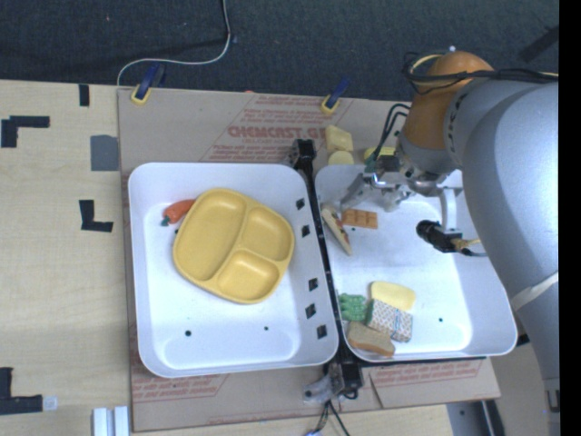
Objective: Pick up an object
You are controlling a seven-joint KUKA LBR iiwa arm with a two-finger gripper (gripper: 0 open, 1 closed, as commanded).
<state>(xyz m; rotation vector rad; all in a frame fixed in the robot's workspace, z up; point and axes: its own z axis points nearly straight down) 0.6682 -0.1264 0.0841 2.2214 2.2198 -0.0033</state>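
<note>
My gripper [379,187] hangs low over the back left part of the right bin [472,321], under the grey arm and its orange band [451,67]. Just in front of it lies a brown waffle piece [358,218]. A tan wedge-shaped toy food [336,231] rests beside that, against the bin's left wall. I see nothing held in the gripper. At the bin's front lie a yellow cheese slice [392,294], a green piece [354,308], a patterned cracker [393,321] and a bread slice [370,339].
The left bin [154,334] holds a yellow divided plate [233,244] and an orange carrot [179,210] at its back left. Two pale yellow pieces [339,145] lie outside, behind the right bin. A black part [439,235] juts over the right bin.
</note>
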